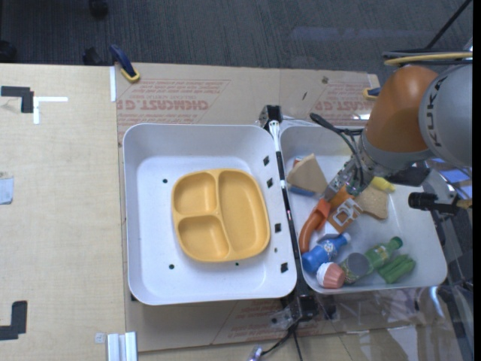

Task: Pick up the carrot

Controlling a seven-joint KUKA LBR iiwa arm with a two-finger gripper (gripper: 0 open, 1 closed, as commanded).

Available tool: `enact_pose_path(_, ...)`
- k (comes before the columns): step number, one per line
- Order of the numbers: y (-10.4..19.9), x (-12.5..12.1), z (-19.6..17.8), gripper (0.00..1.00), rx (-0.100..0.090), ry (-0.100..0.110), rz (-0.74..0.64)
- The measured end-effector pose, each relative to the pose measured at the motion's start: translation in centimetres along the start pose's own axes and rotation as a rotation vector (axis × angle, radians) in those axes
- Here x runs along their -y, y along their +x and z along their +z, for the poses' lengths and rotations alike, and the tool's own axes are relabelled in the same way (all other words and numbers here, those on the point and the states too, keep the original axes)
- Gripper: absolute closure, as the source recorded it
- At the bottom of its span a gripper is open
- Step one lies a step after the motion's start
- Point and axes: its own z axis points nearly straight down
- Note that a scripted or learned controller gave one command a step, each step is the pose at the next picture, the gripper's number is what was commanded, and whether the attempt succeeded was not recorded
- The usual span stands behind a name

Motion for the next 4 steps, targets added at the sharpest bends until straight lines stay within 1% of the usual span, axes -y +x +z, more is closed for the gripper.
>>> enact_pose_path(1, 2.0, -5.1, -9.8, 1.00, -0.002, 0.002, 0.347)
enact_pose_path(2, 2.0, -5.1, -9.8, 0.00, -0.002, 0.003, 0.347)
enact_pose_path(3, 1.0, 2.6, 0.2, 0.00, -0.002, 0.001, 0.203)
enact_pose_path(4, -1.4, 10.2, 0.1, 0.00, -0.001, 0.001, 0.892)
